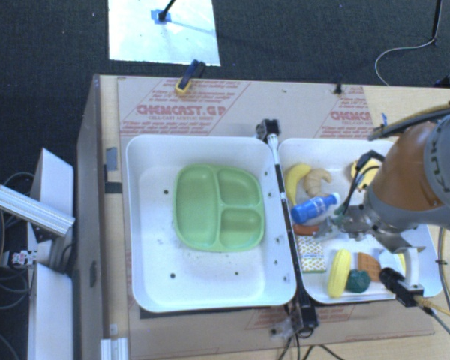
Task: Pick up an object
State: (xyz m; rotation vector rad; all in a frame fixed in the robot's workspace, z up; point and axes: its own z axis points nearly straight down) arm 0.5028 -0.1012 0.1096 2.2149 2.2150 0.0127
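Hanging low over the right bin [435, 276], tool [343, 222] at the end of the grey wrist, just beside the cap end of the blue bottle [312, 208]; cannot tell whether wide or narrow, hidden under the wrist at this slant. No sign of anything held. Probably aimed at that bottle, nearest of the lot and lying on its side across the bin's middle, with a small red piece [306, 230] touching it below. Crowded all around, likely tipped in loose to give many targets: banana [295, 178] and a tan pastry-shaped toy [319, 176] towards the far wall, a checkered pad [311, 256] by the divider, a yellow lemon-like piece [339, 271] touching a dark green lump [358, 280] and an orange block [369, 263] near the front wall. Across the divider, left bin [154, 276] bearing a green divided plate [219, 207], well apart from the reach. Underneath both, bench [210, 111] covered by lettered cardboard.
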